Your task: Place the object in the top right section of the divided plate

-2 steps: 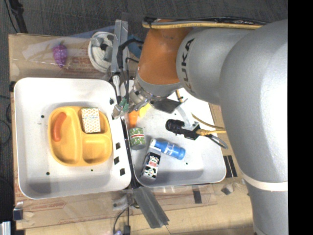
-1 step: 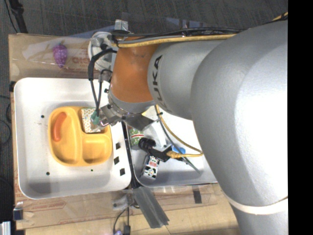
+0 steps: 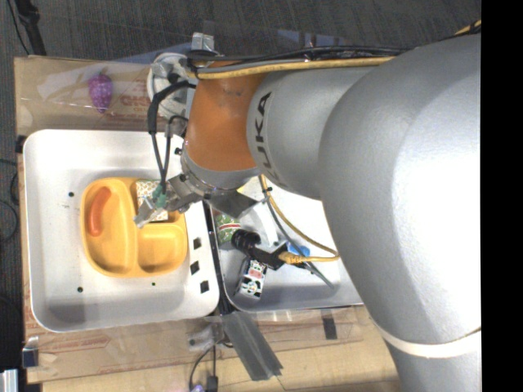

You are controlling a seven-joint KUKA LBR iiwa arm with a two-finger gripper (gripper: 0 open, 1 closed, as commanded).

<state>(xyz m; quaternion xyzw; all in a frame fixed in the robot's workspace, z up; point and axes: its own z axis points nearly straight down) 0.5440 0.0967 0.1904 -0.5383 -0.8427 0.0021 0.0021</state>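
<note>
Looming over most of the view from the right, the grey KUKA arm [image 3: 392, 178] is stretching across the right bin [image 3: 327, 296] and reaching its orange band [image 3: 225, 125] toward the left bin [image 3: 49, 243]. Sitting in that left bin, the yellow divided plate [image 3: 131, 229] is carrying an orange carrot-like piece [image 3: 96, 213] in its long left section. The gripper [image 3: 155, 207] is hanging just over the plate's upper right section, and a small green-patterned object [image 3: 149, 190] is lying at that corner against the gripper; whether the gripper is grasping it or has let go, I cannot tell. A black-and-white carton [image 3: 253, 280] is resting in the right bin. A purple grape bunch [image 3: 100, 91] is lying on the bench beyond the bins.
</note>
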